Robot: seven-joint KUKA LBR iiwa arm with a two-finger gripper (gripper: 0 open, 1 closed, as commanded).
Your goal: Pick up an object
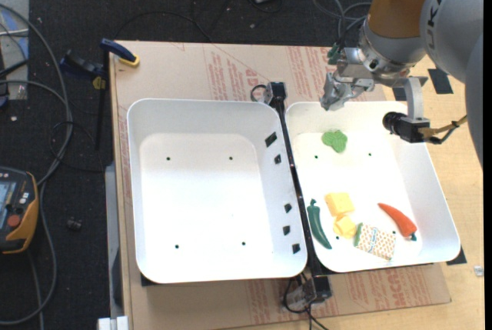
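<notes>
My gripper [335, 99] hangs over the far edge of the right bin [430, 175], with nothing between its fingers that I can make out. Just below it lies a small green leafy piece [334, 140] on the bin floor. Nearer the front of that bin lie a dark green pepper [317, 223], two yellow blocks [340, 213], a red chili pepper [397, 218] and a patterned pale packet [376, 241].
The left bin [200, 190] stands beside the right one, parted by a black divider with clips [286, 167]. A blue and yellow clamp [119, 51] sits at the board's far left corner. Cables lie on the dark floor around the bench.
</notes>
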